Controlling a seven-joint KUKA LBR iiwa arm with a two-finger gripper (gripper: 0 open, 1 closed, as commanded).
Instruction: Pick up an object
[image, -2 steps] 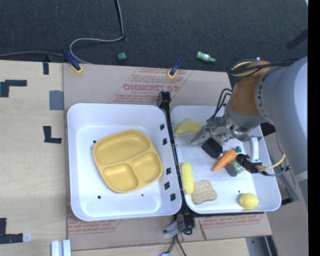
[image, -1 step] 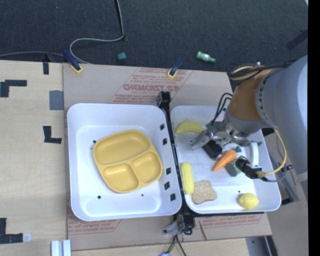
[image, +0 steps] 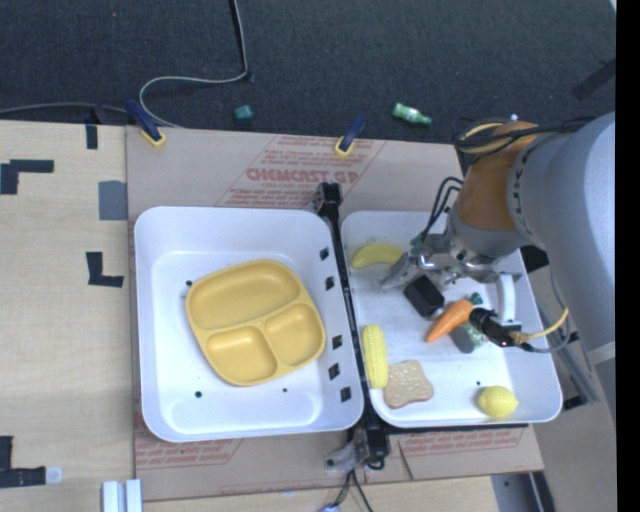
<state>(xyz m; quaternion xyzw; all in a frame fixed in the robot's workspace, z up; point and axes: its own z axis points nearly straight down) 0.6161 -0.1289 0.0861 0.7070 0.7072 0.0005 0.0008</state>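
An orange carrot (image: 449, 319) with a green top is seen in the right bin (image: 540, 395), near its right edge, just beside the tool (image: 425, 290); whether the tool is open cannot be told. Banana (image: 375, 255), corn (image: 374, 355), cracker (image: 407, 384) and lemon (image: 497, 401) share that bin. A yellow divided plate (image: 256, 320) lies in the left bin (image: 160, 400).

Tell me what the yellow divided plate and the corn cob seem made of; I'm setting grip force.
The yellow divided plate looks like moulded plastic: one even colour, soft sheen, rounded compartment walls. The corn cob looks like toy plastic, uniformly yellow with a faint gloss, though foam or rubber can't be excluded.
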